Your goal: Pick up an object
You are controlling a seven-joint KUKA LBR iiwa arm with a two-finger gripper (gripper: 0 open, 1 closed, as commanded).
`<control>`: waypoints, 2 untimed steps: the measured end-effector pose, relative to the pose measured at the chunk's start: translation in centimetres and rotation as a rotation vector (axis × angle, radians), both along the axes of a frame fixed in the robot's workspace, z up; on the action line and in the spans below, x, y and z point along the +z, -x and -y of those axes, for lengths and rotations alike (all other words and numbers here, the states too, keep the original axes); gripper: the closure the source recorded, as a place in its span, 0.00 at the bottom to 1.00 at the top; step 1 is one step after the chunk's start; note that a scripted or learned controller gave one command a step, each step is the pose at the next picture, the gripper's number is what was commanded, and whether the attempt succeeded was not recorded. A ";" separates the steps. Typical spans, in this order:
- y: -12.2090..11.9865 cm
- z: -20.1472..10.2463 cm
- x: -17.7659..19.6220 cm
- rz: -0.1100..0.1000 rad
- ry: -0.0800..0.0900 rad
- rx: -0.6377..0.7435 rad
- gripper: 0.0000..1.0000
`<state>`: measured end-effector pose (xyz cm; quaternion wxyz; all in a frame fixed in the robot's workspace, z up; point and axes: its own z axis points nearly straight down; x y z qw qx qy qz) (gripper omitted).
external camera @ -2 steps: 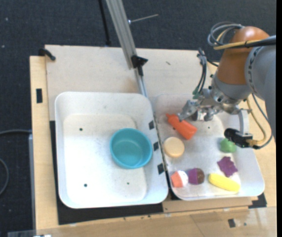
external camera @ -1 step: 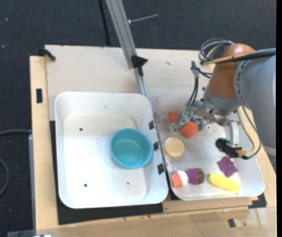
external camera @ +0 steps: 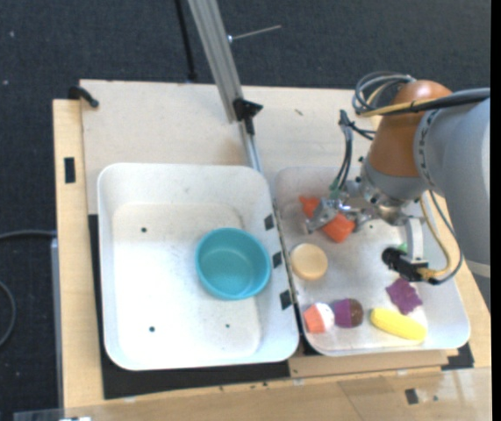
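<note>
1. Jaws (external camera: 331,214) hang low over the right bin (external camera: 461,323), toward its 11 o'clock corner, at the end of the grey arm (external camera: 461,174) with its orange band (external camera: 404,143).
2. An orange block (external camera: 339,228) sits right under the jaws and looks caught between them, though the metal parts blur together there, so the grip is not certain.
3. A smaller orange-red piece (external camera: 309,206) lies just beside the block, at its 10 o'clock.
4. A tan round lid (external camera: 310,260) lies at 7 o'clock from the block, near the bin's left wall.
5. Along the bin's 6 o'clock edge sit a red-and-white piece (external camera: 319,317), touching a dark purple ball (external camera: 348,312), then a yellow banana (external camera: 398,324).
6. A purple block (external camera: 404,295) rests just beside the banana, at its 12 o'clock.
7. A black part with cables (external camera: 399,260) hangs off the arm, at 12 o'clock from the purple block.
8. The left bin (external camera: 145,191) holds a blue bowl (external camera: 232,263), upright, toward its 4 o'clock side.
9. Both bins rest on the tan surface (external camera: 153,121), with a metal pole (external camera: 219,51) rising at 12 o'clock.
</note>
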<state>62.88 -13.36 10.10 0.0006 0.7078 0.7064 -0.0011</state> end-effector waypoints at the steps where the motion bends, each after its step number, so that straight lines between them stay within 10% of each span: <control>1: -0.1 0.1 1.2 0.004 -0.001 -0.003 1.00; 2: -0.7 1.1 6.7 0.007 -0.001 0.000 1.00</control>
